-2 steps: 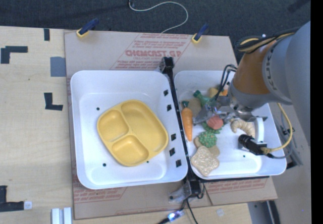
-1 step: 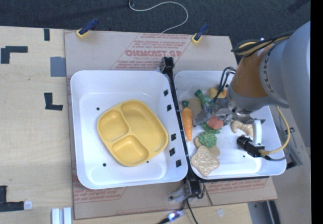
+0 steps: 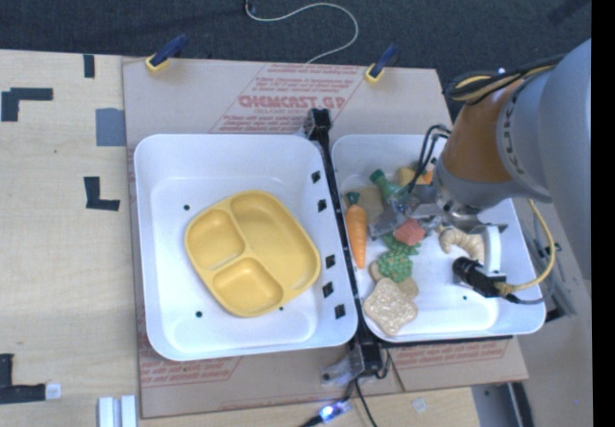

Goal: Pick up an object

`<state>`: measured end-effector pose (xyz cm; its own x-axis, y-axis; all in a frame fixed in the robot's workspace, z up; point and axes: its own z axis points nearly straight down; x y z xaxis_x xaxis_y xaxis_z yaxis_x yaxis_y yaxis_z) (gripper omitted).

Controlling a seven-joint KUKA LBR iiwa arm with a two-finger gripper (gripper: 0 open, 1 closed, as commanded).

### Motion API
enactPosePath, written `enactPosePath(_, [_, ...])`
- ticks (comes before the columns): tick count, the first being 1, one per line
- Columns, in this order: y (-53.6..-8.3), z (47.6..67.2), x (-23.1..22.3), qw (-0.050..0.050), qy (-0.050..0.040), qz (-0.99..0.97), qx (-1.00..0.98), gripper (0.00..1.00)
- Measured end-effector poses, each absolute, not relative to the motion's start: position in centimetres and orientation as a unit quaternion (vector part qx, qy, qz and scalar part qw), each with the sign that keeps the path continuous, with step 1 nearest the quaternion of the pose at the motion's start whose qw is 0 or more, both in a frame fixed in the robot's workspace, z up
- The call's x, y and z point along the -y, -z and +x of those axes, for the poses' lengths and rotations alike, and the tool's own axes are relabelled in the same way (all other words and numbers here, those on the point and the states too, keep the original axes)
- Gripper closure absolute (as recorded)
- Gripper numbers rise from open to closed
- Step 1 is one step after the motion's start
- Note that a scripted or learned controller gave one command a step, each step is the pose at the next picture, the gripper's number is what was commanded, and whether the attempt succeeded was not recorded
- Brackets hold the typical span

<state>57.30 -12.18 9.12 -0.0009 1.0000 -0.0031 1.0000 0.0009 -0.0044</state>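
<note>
Nearest of all, a tan biscuit-shaped toy (image 3: 389, 305) lies at the near edge of the right bin (image 3: 514, 321), close to the corner by the wall shared with the left bin (image 3: 159, 223). Just beyond the biscuit sits a green leafy piece (image 3: 393, 264), and an orange carrot (image 3: 356, 234) lies lengthwise along that shared wall. Out toward the middle of the bin floor there is a pale knobbly piece (image 3: 461, 242). The gripper (image 3: 402, 220) is down low over a red piece (image 3: 410, 233), right beside it or on it; from where I stand I cannot tell whether it is open or closed, nor whether it has hold of anything. Further back, toward the bin's far edge, a dark green bottle-like toy (image 3: 384, 185) and a small yellow piece (image 3: 409, 174) lie close together. In the left bin, a yellow divided plate (image 3: 252, 252) rests near the middle of the floor. Both bins sit on a cardboard sheet (image 3: 279, 103) on the tabletop (image 3: 58, 252), with a yellow clamp (image 3: 166, 52) and a blue clamp (image 3: 381, 60) at the sheet's far edge.
</note>
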Motion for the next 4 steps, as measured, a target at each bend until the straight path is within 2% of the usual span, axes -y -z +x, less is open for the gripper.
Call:
enactPosePath(2, [-19.0,58.9,12.9,0.000,-0.0005,-0.706,0.708,1.00])
enactPosePath(3, [-22.4,59.0,12.8,0.000,-0.0007,-0.706,0.708,1.00])
enactPosePath(4, [-22.3,61.4,6.8,0.003,-0.0008,-0.704,0.710,1.00])
